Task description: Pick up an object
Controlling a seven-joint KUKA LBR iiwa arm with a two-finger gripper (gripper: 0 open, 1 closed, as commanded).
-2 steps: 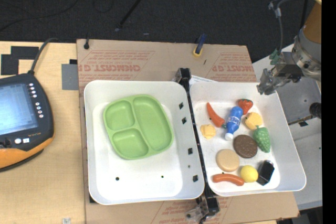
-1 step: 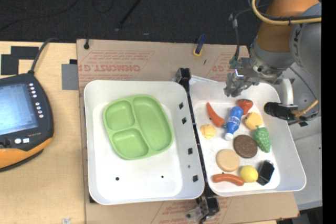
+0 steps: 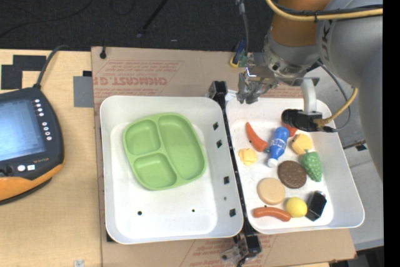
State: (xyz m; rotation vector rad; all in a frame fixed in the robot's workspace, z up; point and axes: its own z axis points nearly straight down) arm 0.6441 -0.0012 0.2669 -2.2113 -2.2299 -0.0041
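Observation:
The right bin (image 3: 350,197) holds several small toy items. Among them are a red chili (image 3: 255,136), a blue bottle (image 3: 278,145), a brown disc (image 3: 292,174), a tan disc (image 3: 271,191), a lemon (image 3: 296,207), a black block (image 3: 316,205) and a red sausage (image 3: 270,214). My gripper (image 3: 249,94) hangs over the bin's far left corner, above and behind the chili. It is not touching any item. Nothing shows in its grasp.
The left bin (image 3: 119,209) bears a green divided plate (image 3: 164,151). A black divider (image 3: 226,159) runs between the bins. A tablet pendant (image 3: 25,137) lies on the bench at far left. The arm's orange band and grey body loom over the right bin's far side.

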